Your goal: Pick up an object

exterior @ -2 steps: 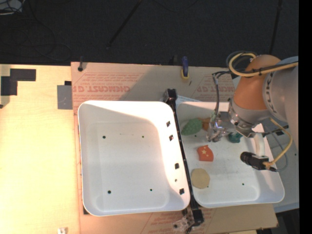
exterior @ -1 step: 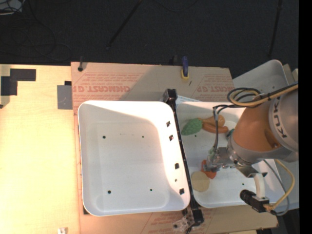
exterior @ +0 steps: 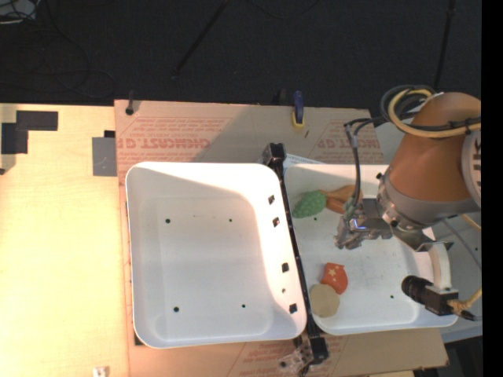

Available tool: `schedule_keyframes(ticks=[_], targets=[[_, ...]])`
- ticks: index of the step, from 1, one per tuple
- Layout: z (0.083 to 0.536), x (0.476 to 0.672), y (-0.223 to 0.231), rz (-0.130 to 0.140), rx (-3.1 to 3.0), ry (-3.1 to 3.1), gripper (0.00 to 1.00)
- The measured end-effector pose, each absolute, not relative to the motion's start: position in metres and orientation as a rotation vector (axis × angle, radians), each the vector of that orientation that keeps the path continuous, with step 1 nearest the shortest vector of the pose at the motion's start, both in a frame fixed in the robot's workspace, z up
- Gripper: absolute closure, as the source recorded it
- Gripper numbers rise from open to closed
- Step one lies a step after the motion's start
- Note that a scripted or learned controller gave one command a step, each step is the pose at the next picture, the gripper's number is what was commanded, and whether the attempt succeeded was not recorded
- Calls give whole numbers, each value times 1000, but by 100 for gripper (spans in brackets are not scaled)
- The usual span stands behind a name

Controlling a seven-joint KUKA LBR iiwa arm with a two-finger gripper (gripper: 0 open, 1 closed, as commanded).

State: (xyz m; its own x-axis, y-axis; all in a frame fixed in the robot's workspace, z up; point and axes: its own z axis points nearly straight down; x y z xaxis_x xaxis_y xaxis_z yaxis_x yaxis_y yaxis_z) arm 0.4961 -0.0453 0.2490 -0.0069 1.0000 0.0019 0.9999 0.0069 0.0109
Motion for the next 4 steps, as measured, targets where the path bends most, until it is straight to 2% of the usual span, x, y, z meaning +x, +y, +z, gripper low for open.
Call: schedule_keyframes(ticks=[1, 2, 3, 4], targets=[[355, 495, -151, 3, 2222, 2207, 100], [206, 515, -103, -8, 2226, 2232, 100], [307, 541, -200, 2, 2218, 2208, 100], [379, 527, -92, 8, 2208, 2232, 100]])
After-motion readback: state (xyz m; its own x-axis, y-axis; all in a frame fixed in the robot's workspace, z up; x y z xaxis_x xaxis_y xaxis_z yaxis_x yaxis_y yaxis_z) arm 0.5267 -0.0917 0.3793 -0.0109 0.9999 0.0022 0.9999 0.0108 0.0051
